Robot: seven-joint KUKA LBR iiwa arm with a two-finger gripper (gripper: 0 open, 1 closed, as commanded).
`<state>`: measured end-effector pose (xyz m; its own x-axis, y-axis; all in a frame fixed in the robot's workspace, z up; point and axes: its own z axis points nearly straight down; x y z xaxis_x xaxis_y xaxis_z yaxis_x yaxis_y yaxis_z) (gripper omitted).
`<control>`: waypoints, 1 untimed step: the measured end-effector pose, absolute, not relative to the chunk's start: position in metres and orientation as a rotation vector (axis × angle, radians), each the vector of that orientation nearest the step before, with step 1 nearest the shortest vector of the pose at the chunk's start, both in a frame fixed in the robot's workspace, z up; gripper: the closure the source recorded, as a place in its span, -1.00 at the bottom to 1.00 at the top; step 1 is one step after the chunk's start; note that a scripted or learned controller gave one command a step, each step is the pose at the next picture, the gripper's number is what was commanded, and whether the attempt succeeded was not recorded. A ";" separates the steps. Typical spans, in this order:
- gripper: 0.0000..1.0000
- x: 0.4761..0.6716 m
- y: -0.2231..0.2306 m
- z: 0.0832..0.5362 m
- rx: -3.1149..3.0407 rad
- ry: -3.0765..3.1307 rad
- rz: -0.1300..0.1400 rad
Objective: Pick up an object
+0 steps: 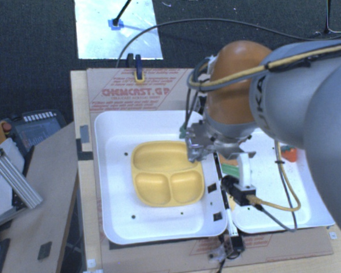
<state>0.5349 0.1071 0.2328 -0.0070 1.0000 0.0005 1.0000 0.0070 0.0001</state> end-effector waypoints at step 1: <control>1.00 0.543 0.102 0.224 -2.221 -2.223 0.000</control>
<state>0.5429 0.1023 0.2244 -0.0011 1.0000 -0.0005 1.0000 0.0011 0.0004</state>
